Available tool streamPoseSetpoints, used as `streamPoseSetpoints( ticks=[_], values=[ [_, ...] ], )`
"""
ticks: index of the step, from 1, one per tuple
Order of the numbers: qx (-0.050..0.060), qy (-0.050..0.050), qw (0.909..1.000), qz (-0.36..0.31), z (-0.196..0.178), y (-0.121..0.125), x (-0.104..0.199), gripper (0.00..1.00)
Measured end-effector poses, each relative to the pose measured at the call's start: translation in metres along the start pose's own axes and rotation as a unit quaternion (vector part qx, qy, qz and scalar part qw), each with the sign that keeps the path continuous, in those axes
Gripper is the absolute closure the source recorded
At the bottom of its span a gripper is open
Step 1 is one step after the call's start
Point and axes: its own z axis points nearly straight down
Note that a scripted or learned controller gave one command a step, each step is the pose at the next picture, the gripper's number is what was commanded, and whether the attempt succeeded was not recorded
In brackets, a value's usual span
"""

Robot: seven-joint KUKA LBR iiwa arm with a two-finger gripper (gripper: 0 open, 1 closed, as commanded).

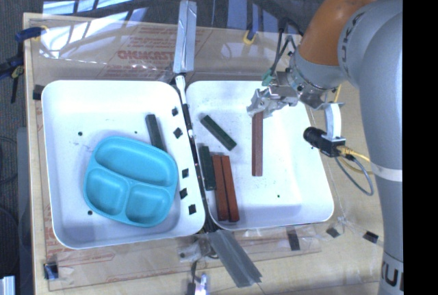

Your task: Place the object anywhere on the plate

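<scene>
The gripper (263, 103) hangs at the top end of the long brown stick (256, 146); the blue plate (131, 180) lies far left.

I cannot tell its state.

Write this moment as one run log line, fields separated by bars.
gripper over right bin, at top end of brown stick | blue plate in left bin | placement not done

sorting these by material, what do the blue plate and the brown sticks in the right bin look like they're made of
The blue plate looks like moulded plastic: uniform turquoise, smooth rounded compartments, soft sheen. The brown sticks at the right bin's lower left, and the long one below the gripper, look like wood or wood-toned plastic: matte reddish-brown, straight-edged; grain is too small to tell.
</scene>
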Motion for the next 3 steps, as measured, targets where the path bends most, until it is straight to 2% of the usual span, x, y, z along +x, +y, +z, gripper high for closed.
streamPoseSetpoints(
  ticks=[1, 2, 3],
  values=[
    [-0.002, -0.001, 0.9976, 0.069, -0.022, 0.001, 0.091, 1.00],
    [-0.001, -0.004, 0.9966, 0.083, -0.007, -0.039, 0.148, 1.00],
    [0.000, -0.002, 0.9999, 0.012, 0.022, -0.093, 0.194, 1.00]
  ],
)
